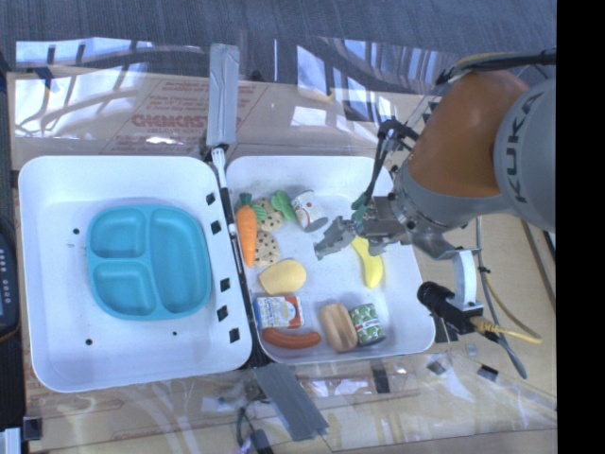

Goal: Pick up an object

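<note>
Banana (370, 265) near bin rim (413, 253), under tool (338, 237).

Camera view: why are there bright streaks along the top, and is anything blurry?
Camera view: the streaks are glare off the clear sheet behind the bins; the toy food, such as the carrot, looks soft and lacks fine detail; the blue tray is evenly lit.

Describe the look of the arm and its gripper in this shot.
The arm is grey with a broad glossy orange band above the wrist and dark lettering on its grey shell. Thin black cables run along the wrist. The gripper is a small grey metal unit.
</note>
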Controlling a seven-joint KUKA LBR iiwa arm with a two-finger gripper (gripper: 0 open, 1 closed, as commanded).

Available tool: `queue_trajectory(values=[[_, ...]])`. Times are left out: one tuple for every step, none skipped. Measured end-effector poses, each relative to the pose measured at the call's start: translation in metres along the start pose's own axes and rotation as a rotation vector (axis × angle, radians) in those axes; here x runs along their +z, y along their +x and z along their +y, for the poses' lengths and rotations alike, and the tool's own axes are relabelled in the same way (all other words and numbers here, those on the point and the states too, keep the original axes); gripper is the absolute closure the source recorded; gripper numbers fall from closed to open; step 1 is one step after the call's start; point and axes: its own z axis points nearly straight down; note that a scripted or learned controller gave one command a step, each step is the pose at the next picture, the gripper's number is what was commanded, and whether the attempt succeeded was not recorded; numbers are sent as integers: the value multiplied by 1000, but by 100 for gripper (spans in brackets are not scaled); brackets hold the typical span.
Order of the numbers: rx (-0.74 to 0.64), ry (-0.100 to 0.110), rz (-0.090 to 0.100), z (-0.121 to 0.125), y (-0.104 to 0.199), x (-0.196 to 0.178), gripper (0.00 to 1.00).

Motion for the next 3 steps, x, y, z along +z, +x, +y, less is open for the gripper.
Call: queue_trajectory(values=[[-100,6,1,34,-88,102,0],[-143,-19,-10,83,-103,160,0],[-149,-4,0,131,-40,169,0]])
